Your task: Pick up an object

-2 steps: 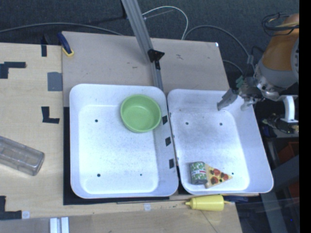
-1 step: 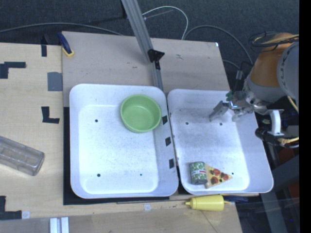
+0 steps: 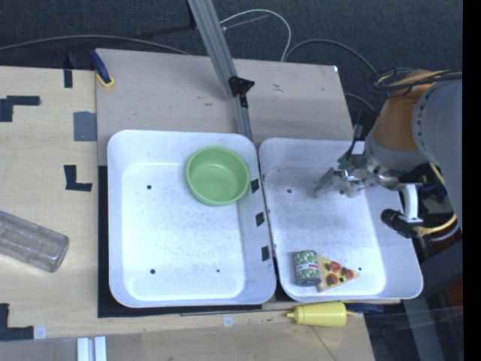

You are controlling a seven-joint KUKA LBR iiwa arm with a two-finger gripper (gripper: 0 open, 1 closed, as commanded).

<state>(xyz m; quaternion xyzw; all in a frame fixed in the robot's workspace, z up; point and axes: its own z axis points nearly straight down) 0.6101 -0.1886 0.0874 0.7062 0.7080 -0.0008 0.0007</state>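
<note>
While the pincer [image 3: 334, 183] hangs open and empty over the right bin's [image 3: 391, 280] far edge, the small can [image 3: 306, 267] and pizza-slice toy [image 3: 334, 271] touch at its near edge; dropping there risks grabbing both, or neither.

Bulky grey arm [image 3: 443, 119] (orange band above wrist), looping cables alongside.

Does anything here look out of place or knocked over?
A few things lie outside the bins: a yellow bottle on its side against the right bin's front edge, and a clear plastic container lying on the bench. The green bowl sits upright in the left bin.
</note>
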